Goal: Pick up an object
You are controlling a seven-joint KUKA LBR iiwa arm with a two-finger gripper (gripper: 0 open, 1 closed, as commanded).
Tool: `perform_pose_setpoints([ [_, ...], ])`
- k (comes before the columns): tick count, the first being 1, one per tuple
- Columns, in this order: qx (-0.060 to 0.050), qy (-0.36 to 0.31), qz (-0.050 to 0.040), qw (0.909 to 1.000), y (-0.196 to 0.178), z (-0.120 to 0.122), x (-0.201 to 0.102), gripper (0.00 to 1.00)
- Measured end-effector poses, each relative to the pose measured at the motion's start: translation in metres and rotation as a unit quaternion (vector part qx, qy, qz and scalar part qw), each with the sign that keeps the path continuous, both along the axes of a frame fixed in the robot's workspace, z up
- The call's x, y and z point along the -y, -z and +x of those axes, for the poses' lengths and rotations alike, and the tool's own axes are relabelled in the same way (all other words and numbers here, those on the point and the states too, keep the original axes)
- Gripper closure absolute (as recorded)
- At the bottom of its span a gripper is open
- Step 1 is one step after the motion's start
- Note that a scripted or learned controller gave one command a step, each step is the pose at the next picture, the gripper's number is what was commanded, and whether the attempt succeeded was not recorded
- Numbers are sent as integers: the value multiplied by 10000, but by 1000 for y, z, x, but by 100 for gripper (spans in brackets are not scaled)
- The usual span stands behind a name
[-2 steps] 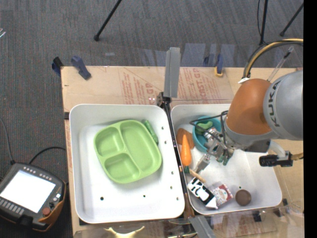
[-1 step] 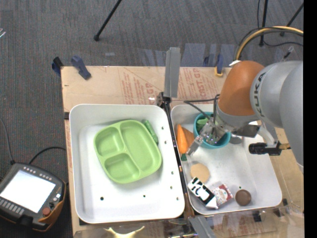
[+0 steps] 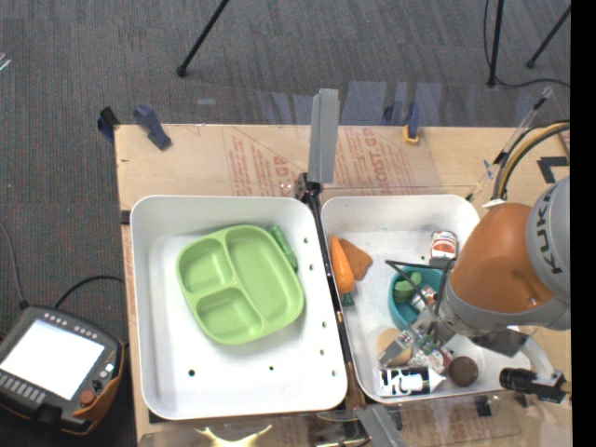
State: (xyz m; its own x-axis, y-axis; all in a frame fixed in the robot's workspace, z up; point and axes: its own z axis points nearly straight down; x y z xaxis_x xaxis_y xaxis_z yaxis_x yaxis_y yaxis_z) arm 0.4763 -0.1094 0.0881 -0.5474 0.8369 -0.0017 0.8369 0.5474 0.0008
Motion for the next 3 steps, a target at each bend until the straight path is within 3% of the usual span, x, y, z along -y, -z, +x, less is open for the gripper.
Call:
perform_pose_setpoints([
  [1, 42, -1, 10, 10000, -14, 3, 0, 100],
  [2, 65, 1239, 25, 9923, -6, 5, 4, 100],
  [3, 43, 872, 0, 9962, -135, 44, 23, 100],
])
